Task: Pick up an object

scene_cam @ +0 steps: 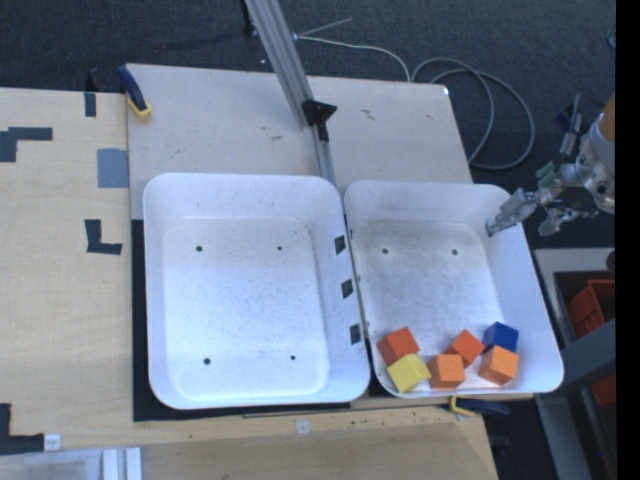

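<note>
Several small blocks lie along the front of the right bin [420, 194]: an orange block [398, 344], a yellow block [408, 372], two more orange ones [446, 369] [466, 345], a blue block [501, 335] and another orange block [499, 365]. My gripper [528, 217] hovers over the bin's far right rim, well behind the blocks. It is open, with nothing between its fingers.
The left bin [240, 288] sits beside the right one, their rims touching at the middle. A slanted metal post [288, 53] rises behind the bins. Cables [470, 78] lie on the dark floor at the back right.
</note>
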You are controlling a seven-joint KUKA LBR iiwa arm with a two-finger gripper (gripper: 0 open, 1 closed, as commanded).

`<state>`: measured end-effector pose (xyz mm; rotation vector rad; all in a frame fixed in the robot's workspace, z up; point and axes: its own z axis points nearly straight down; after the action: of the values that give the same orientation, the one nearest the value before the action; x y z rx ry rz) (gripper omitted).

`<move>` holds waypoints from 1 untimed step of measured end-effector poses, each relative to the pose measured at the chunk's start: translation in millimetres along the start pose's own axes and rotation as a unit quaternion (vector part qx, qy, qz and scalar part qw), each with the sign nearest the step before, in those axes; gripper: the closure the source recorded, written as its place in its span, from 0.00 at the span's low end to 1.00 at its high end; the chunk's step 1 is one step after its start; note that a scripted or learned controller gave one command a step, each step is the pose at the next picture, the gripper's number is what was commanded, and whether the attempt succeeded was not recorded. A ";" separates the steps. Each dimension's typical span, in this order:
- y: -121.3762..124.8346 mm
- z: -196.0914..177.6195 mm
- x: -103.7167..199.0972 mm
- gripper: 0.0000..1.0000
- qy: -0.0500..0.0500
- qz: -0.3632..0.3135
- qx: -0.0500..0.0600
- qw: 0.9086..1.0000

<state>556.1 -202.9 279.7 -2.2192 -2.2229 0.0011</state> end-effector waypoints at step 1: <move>-27.3 46.7 57.3 0.00 0.002 -0.002 0.003 1.000</move>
<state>528.7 -145.7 233.0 -2.2102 -2.2213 0.0046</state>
